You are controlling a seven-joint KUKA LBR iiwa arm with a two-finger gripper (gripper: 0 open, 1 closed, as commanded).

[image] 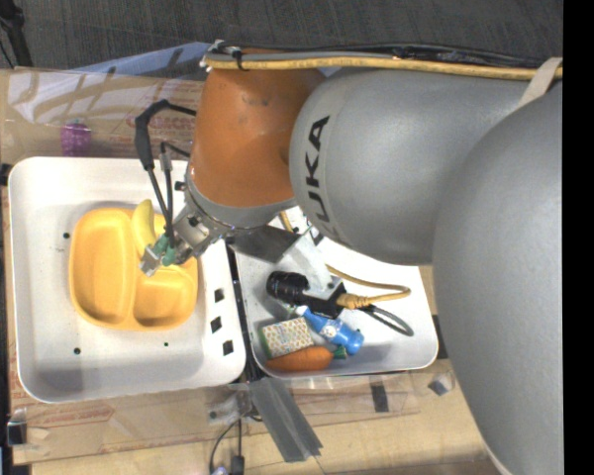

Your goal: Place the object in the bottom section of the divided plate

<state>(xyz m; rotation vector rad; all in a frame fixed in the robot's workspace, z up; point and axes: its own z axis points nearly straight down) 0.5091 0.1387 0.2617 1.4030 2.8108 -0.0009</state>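
From where I stand, the claw (159, 258) hangs low over the yellow divided plate (99, 265), which lies in the middle of the left bin (40, 364). It sits right about where the ridge splits the plate's two smaller sections, on the side nearest the right bin (416, 349). A small greenish bit (162, 252) shows at the claw's tip and I take it for the object. I cannot tell whether the claw is open or closed, nor whether it truly has that bit or only sits above it.

That is my first worry: if the grip is poor or missing, nothing gets placed at all. The second is position. The tip looks to be over the dividing ridge, not squarely over the section toward the bin's near edge, so a release here could land the piece on the ridge and let it roll into the wrong section. Pressing down could also catch the plate's rim and shove or tip the plate across the bin's floor.

The bulky arm (396, 137) hides much of the right bin. At that bin's near edge lie a blue toy (339, 334), an orange thing (299, 359) and a speckled block (287, 335), all well clear of the plate.
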